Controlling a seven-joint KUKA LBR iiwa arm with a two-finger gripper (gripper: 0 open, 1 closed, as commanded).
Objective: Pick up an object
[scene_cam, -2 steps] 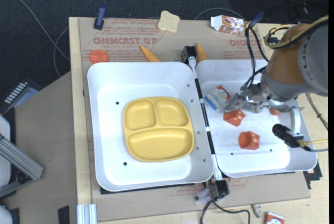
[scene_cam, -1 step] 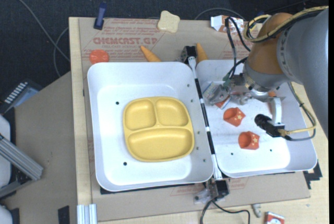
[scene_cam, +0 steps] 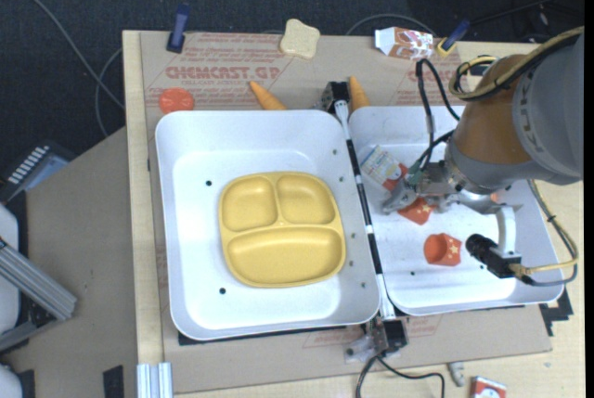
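Observation:
My gripper is down in the right bin, near its left middle. A red-orange piece lies right under and against the gripper's tip; I cannot tell whether it is held. An orange cup-like object rests on the bin floor just in front of it, apart from the gripper. A small pale packet lies to the gripper's left, by the bin's left wall. The grey arm with its orange band covers the bin's right part.
The left bin holds a yellow divided plate. On the board behind the bins lie a bread-like piece, a blue clip, an orange disc, two orange carrot-like sticks and a printed wrapper.

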